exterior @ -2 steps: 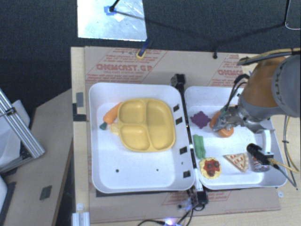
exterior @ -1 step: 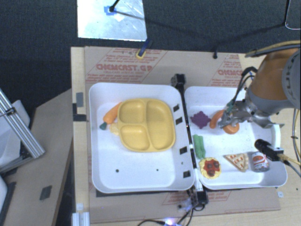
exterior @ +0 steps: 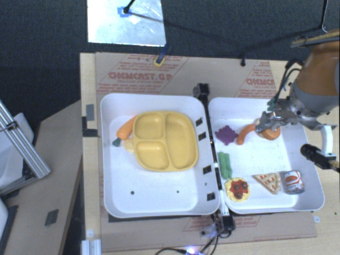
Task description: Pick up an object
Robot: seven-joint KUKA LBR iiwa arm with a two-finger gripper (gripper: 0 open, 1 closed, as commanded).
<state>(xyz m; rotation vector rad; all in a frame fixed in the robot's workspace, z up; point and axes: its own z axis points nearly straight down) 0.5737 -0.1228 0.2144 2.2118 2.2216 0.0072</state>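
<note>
**A:** Where is the arm?

**B:** The grey KUKA arm with its orange band (exterior: 321, 68) reaches in from the right and bends down over the right white plastic bin (exterior: 313, 166). Its gripper (exterior: 267, 125) sits low at the bin's upper middle, right at a curved orange toy piece (exterior: 246, 133) and a rounder orange piece (exterior: 270, 134). How far the gripper is open, or whether it has hold of anything, cannot be told from this angle.

**A:** What else lies in that bin?

**B:** A purple ruffled toy (exterior: 227, 134), a green strip-shaped toy (exterior: 225, 164), a round yellow toy pizza with red topping (exterior: 237, 189), a triangular toy slice (exterior: 268, 181) and a small red-and-white tin can (exterior: 292, 181) along the near side.

**A:** And the left one?

**B:** The left white plastic bin (exterior: 114, 190) holds a yellow plastic tray with 3 compartments (exterior: 163, 141), with an orange toy carrot (exterior: 126, 128) touching its left edge.

**A:** The setting?

**B:** Both bins rest on a cardboard sheet (exterior: 138, 70) on the wooden table (exterior: 64, 158); dark carpet (exterior: 42, 36) and a shiny metal plate (exterior: 127, 15) lie beyond.
</note>
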